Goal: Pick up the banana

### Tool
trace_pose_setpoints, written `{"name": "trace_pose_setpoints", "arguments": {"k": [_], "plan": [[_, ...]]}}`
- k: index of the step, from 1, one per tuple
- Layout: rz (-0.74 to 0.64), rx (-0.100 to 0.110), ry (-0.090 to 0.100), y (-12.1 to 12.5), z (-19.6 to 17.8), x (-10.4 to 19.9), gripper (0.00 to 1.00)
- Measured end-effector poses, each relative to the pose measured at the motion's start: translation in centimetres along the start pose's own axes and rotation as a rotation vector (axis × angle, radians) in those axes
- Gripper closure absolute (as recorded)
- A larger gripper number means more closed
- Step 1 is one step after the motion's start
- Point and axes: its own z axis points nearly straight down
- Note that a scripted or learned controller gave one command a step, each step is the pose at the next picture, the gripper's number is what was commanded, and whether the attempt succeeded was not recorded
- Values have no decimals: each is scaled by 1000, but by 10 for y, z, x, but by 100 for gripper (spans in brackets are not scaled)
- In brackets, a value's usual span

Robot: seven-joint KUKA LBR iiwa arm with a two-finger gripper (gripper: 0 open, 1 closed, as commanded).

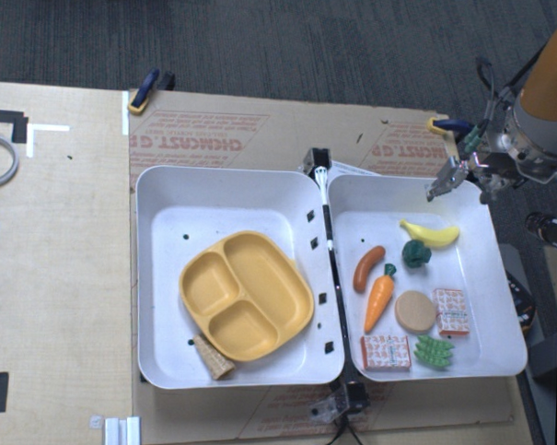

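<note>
gripper (443,185) above right bin's far rim, fingers: cannot tell | banana (432,235) in right bin (498,263), touching broccoli (416,253) | risk: fingers snag broccoli, banana slips

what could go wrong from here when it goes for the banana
1. The broccoli sits right against the banana, so the descending fingers may strike or grab it instead.
2. The banana lies near the right bin's back wall; the gripper, hovering over that rim, might clip the wall coming down.
3. The banana is curved and smooth-looking, so a pinch off its middle could let it rotate or slip out.
</note>
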Motion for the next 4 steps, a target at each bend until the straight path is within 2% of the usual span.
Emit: {"name": "trace_pose_setpoints", "arguments": {"k": [1,2,3,4], "plan": [[3,1,0,17,99,9,0],[-179,-10,-3,11,161,19,0],[-375,-10,-3,20,162,-4,0],[-671,-2,0,-2,167,8,0]]}}
